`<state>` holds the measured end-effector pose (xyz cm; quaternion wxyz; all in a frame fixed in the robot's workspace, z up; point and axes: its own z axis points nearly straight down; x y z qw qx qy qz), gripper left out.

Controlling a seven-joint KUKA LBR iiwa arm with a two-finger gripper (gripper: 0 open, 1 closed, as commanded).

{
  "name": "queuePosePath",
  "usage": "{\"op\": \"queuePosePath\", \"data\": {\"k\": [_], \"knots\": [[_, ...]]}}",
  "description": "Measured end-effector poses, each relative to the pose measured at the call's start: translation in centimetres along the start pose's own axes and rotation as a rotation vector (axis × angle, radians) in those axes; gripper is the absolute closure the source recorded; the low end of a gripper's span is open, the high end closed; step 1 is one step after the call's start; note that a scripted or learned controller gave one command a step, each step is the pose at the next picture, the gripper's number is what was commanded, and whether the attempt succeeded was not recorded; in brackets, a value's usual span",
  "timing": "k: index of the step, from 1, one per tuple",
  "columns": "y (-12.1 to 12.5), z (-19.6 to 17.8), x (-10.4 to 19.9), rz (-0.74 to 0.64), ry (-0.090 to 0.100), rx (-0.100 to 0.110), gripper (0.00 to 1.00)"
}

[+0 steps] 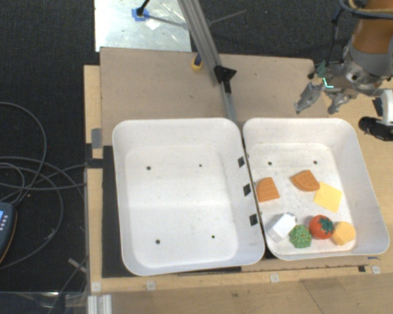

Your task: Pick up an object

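Open grey claw (pixel 319 102) above right bin's (pixel 363 150) far rim, nothing between fingers.

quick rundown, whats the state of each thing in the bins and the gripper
grey two-finger gripper: open, holding nothing, above the bench beyond the right bin
right white bin: holds all seven items
red toy tomato: lying between green toy broccoli and orange block

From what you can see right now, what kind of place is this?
Probably a robotics lab or test cell, not a home. A grey and orange robot arm reaches over a bench bearing two white bins, toy food pieces such as a tomato lie in one, and loose cables run along the floor.
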<state>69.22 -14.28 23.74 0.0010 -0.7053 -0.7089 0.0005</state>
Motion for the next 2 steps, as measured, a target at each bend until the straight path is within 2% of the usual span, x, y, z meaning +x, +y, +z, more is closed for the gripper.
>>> {"op": "queuePosePath", "data": {"k": [1, 2], "knots": [[0.1, -0.3, 0.0, -0.002, -0.002, -0.004, 0.00], [0.1, 4.6, 1.0, -0.001, -0.001, -0.001, 0.00]]}}
